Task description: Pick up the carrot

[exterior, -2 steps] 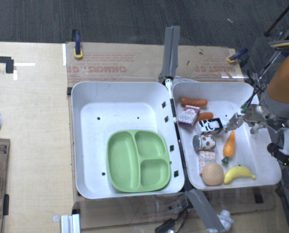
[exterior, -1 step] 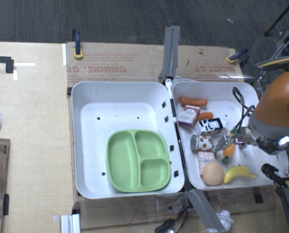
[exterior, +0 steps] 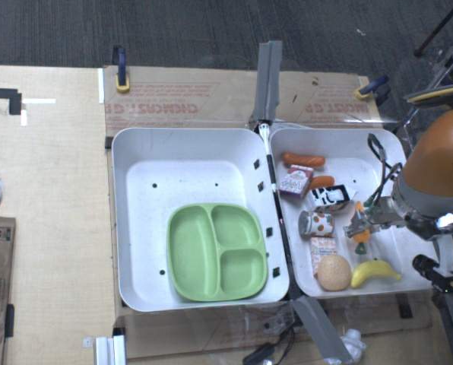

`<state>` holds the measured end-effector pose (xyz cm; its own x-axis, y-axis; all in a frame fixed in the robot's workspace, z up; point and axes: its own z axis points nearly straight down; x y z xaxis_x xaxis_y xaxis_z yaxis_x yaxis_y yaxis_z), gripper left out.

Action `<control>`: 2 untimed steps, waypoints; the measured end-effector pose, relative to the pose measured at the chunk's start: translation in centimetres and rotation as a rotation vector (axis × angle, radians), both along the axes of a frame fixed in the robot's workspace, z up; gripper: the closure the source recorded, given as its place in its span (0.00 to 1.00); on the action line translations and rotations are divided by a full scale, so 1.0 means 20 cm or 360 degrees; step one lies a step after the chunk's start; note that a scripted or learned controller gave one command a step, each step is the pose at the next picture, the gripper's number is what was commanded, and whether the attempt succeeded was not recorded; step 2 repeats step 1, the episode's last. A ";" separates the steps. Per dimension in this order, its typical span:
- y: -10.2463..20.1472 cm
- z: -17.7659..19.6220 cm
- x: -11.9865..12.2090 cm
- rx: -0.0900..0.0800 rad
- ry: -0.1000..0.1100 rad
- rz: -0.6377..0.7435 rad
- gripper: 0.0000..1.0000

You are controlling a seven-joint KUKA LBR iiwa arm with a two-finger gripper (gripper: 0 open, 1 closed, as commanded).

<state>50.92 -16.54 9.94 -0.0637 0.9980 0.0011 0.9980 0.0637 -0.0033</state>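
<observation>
Look in the right bin [exterior: 386, 147]: your arm [exterior: 432, 173] comes in from the right, and its hand [exterior: 361, 225] is low near the middle. A small orange piece [exterior: 361, 236] sits right at the tip of the hand. It could be the carrot, but it is too small and partly hidden to be sure. You cannot tell if the hand is gripping it. Nearby lie a banana [exterior: 375, 272], a round tan thing [exterior: 334, 272], a can [exterior: 316, 223] and a sausage [exterior: 303, 159]. The left bin [exterior: 135, 204] holds a green tray [exterior: 217, 251]. Both bins sit on the worktop [exterior: 44, 204].
</observation>
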 end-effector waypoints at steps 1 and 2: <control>0.48 0.46 0.17 -0.0003 -0.0001 -0.0240 1.00; 0.48 0.46 0.17 -0.0003 -0.0001 -0.0240 1.00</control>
